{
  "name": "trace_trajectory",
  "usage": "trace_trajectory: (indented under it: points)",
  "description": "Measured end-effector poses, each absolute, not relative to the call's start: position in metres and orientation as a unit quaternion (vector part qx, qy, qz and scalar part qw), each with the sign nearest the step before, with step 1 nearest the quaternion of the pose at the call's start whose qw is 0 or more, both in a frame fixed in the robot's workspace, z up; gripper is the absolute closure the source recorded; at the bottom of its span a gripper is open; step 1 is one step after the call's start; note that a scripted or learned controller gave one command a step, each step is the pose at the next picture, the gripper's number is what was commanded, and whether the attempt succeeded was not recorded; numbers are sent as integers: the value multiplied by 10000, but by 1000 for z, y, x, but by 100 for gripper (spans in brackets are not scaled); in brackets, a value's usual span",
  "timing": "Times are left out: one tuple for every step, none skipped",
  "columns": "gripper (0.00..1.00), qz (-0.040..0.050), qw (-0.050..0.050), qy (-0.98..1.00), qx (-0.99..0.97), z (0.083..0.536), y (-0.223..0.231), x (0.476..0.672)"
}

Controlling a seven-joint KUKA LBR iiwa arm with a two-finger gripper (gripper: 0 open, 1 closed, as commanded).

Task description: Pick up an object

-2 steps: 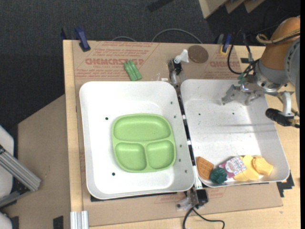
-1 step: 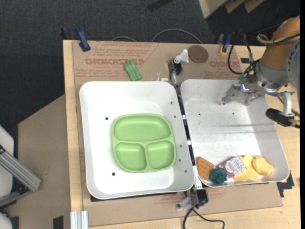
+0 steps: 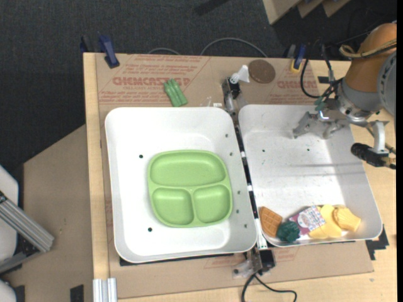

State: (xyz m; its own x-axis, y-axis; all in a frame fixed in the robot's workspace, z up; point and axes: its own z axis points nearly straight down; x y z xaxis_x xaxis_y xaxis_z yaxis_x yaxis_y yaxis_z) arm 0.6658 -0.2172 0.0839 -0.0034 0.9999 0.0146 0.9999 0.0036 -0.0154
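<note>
Along the near edge of the right bin (image 3: 352, 168), a small heap of objects lies against the front wall: a tan waffle-patterned piece (image 3: 271, 221) at the left end, a dark green tufted object (image 3: 289, 232) just beside it, a pink and white crinkled wrapper (image 3: 309, 219) touching that, and yellow toy pieces (image 3: 337, 223) at the right end, all crowded together; none of them is between the gripper's fingers. Beside this, in the left bin (image 3: 126, 168), a light green divided plate (image 3: 189, 187) lies flat near the middle, its one long compartment toward the far side and two smaller ones toward the near side. Further back, over the far part of the right bin, the gripper (image 3: 313, 126) hangs low, well apart from the heap; its fingers look splayed outward with nothing between them; the grey arm (image 3: 368, 87) with its orange band (image 3: 380, 43) reaches in from the right. Beyond the bins, on the cardboard sheet (image 3: 145, 74) with red lettering, lie a green clip-like object (image 3: 175, 93) near the left bin's far rim, and a round brown disc (image 3: 261, 72) near the gap between the bins; blue clamps (image 3: 109, 50) hold the sheet's far edge.
</note>
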Motion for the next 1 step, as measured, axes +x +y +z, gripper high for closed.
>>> trace_trajectory:
  points:
    - [0, 3, 106, -7084, -7058, 84, -217, 666]
